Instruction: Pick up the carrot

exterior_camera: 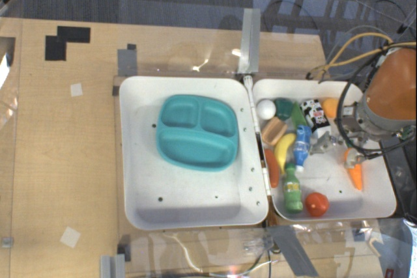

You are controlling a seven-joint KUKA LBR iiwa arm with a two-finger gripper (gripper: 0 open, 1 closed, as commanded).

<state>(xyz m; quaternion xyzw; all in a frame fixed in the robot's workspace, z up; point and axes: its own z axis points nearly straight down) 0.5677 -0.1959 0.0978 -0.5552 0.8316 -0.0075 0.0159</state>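
Observation:
The carrot (356,177) is a small orange cone lying in the right bin (374,205), near its right wall, with its tip pointing toward the front. My gripper (337,148) hangs over the bin just above and left of the carrot. It is open, with nothing between its fingers. One finger (323,142) points at the blue bottle, and the other (351,155) is right at the carrot's thick end. The grey wrist with its orange band (393,89) covers the bin's back right corner.
The right bin also holds a white ball (266,109), a banana (283,148), a blue bottle (301,144), a green bottle (292,189), a tomato (316,204) and an orange fruit (330,107). The left bin (140,205) holds a teal divided plate (197,131).

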